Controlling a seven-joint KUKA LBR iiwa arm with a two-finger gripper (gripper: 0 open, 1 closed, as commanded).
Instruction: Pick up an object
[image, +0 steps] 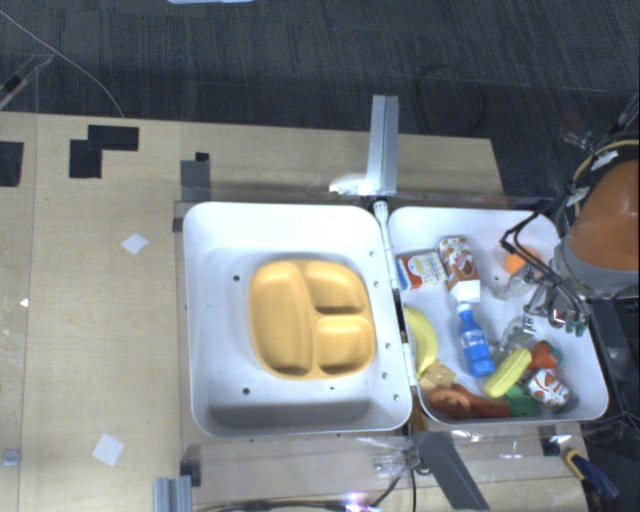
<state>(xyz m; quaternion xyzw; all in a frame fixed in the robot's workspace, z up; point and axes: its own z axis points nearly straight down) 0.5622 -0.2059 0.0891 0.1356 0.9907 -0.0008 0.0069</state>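
The metal two-finger gripper (527, 322), finger state not discernible, is poised over the yellow plastic corn cob (508, 371), lying toward seven o'clock.

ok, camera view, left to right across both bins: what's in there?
yellow divided tray → banana → blue water bottle → corn cob → gripper
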